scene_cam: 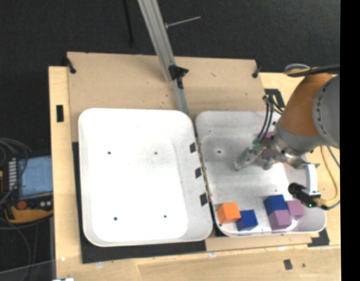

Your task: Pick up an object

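From the camera above the bench, the arm (305, 113) reaches over the right bin (226, 133), and its gripper (250, 157) hangs above that bin's bare middle, tilted toward the left bin (139, 174). How far the gripper stands open cannot be told at this slant; no object shows in it, so it looks to be carrying nothing. The things to pick lie huddled along the right bin's near edge, probably because the shallow floor lets them slide and collect against the wall: an orange block (229, 212) nearest the left bin, a small blue block (247, 219) touching it, then, a little apart from that pair, a larger blue block (275, 204) with two purple blocks (280, 219) pressed against it. The gripper is well apart from all of them, so the pick is not yet begun. The wall beside the cluster may crowd a descent.
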